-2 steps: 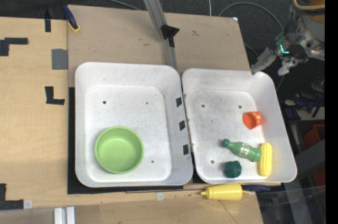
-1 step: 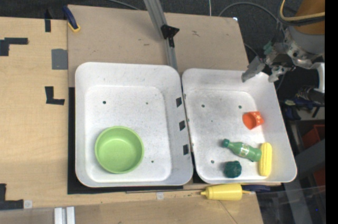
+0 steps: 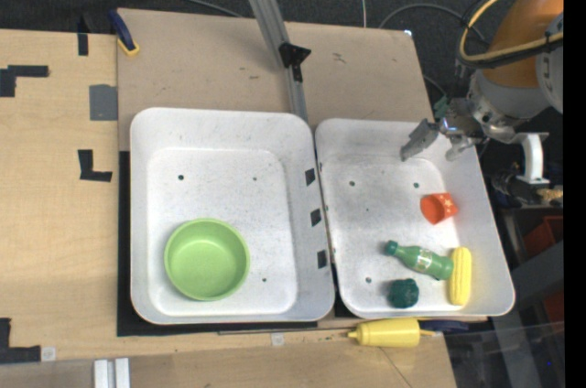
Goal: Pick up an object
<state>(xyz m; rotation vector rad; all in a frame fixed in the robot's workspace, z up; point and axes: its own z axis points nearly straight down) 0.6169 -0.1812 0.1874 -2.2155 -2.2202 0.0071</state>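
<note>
Approach step: tool [image 3: 438, 139] over top edge of right bin [image 3: 366, 148], nothing between fingers.

Fingers look spread, one grey finger [image 3: 419, 140] angling down-left into the bin, so tool reads as released and empty; nothing lifted yet. Nearest object is the orange cup [image 3: 439, 208], just below the tool, lying tipped, mouth toward lower right as far as I can tell. Further down: green bottle [image 3: 419, 259] lying flat, long axis left-to-right with slight downward tilt, cap end at left; yellow corn [image 3: 460, 275] touching the bottle's right end, long axis near vertical; dark green lump [image 3: 402, 292] just below the bottle. Next move, my guess: descend over the cup and close. Left bin [image 3: 220, 130] holds green bowl [image 3: 207, 259]. Yellow bottle [image 3: 388, 333] lies on the surface outside the bin.
</note>
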